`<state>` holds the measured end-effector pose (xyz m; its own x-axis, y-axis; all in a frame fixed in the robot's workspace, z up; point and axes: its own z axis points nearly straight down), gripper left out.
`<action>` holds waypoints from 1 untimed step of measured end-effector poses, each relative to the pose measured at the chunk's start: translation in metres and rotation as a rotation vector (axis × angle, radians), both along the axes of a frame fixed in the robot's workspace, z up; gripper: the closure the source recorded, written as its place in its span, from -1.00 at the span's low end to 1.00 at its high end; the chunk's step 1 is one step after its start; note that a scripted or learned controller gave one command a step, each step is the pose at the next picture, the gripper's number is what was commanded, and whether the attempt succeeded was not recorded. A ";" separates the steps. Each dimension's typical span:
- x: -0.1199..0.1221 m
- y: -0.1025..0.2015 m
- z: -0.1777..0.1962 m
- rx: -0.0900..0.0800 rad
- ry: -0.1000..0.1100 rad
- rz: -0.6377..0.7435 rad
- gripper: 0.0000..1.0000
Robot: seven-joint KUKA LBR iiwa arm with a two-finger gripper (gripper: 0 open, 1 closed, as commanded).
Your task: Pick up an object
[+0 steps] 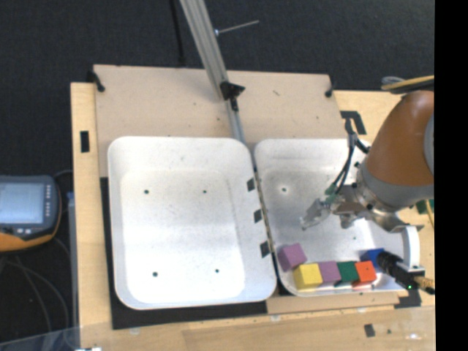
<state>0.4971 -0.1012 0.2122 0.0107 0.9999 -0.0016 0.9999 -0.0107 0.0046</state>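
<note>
Several small blocks lie along the front edge of the right bin (292, 159): a purple block (292, 255), a yellow block (308, 276), a second purple block (329, 272), a green block (346, 275), an orange block (364, 272) and a blue block (373, 257). My gripper (329, 219) hangs over the middle of the right bin, behind the row of blocks and apart from them. It is open, with nothing between its fingers. The arm's grey and orange wrist (401, 152) covers the bin's right side.
The left bin (183, 218) sits beside the right one, with a divider ridge (257, 210) between them. A slanted metal rail (208, 46) runs from the top of the view to the bins' back edge. A handheld device (25, 207) lies off the bench at the far left.
</note>
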 end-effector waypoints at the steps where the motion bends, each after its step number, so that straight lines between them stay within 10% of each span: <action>1: 0.049 0.039 0.041 0.001 -0.003 0.018 -1.00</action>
<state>0.5458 -0.0624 0.2530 -0.0076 1.0000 -0.0002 0.9999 0.0076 0.0071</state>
